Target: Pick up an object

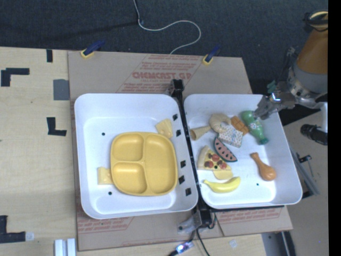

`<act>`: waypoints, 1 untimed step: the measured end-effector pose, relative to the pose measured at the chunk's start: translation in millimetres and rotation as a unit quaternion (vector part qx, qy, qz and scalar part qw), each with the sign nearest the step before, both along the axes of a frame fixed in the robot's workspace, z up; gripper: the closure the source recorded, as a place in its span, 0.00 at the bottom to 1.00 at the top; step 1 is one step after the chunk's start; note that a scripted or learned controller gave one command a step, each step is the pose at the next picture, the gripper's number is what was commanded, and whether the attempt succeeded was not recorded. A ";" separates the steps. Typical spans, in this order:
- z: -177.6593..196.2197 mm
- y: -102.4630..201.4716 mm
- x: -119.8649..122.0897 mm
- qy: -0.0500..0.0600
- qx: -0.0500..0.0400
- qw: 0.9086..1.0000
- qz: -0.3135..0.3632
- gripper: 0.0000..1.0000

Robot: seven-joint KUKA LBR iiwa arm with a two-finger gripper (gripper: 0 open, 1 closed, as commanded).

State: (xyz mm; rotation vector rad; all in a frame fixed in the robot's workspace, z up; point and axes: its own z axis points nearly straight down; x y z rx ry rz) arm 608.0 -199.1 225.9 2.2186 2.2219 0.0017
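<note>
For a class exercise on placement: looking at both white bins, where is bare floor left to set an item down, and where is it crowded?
Left white bin: bare floor along the far wall and the left wall beside the yellow divided plate. Right white bin: bare at the far-left corner and the near-right corner past the yellow toy banana. Crowded: the middle, around the watermelon slice and the green toy by the gripper.

Arm point(314, 57) at 3 o'clock: broad orange band, grey rounded shell beneath, silver-grey wrist ring. Gripper point(262, 111) slim, dark grey metal, small bright blue-white spot by its base.
</note>
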 end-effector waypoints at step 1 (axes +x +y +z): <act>8.0 36.4 -32.0 0.002 0.001 1.000 0.001 1.00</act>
